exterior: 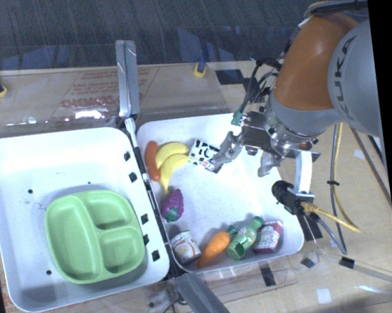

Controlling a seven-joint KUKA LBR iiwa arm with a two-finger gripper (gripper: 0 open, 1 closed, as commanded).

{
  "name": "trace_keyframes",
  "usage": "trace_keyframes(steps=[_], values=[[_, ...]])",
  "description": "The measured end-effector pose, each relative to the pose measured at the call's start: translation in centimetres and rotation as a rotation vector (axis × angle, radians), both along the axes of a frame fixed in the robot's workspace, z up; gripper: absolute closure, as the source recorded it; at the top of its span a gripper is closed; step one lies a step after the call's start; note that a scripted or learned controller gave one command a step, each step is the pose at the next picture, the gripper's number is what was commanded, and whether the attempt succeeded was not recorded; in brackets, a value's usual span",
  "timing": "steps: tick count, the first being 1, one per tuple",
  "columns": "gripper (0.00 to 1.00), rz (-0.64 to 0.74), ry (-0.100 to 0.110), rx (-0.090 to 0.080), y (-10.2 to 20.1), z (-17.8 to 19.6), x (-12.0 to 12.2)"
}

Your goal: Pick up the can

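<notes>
The can (184, 246) is small, with a white and orange label, and lies in the right bin's (209, 207) front left corner beside a carrot (214, 248). My gripper (244, 159) hangs over the back right part of that bin, far from the can. It is open with nothing between its fingers. Its left finger (224, 151) is right next to a black-and-white patterned item (201, 153).
The right bin also holds bananas (170, 161), an orange item (151, 158), purple grapes (172, 203), a green bottle (245, 238) and a dark red container (268, 237). The left bin (11, 210) holds a green divided plate (96, 235).
</notes>
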State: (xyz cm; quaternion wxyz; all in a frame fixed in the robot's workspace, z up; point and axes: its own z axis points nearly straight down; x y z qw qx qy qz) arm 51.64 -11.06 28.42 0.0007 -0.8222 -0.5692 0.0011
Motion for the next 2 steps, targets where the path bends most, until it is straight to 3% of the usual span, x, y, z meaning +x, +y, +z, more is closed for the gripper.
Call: trace_keyframes(steps=[1, 2], values=[[0.00, 0.502, 0.001, 0.002, -4.2, -6.4, -3.7], [0.00, 0.818, 0.000, 0.004, 1.1, -19.4, -4.1]])
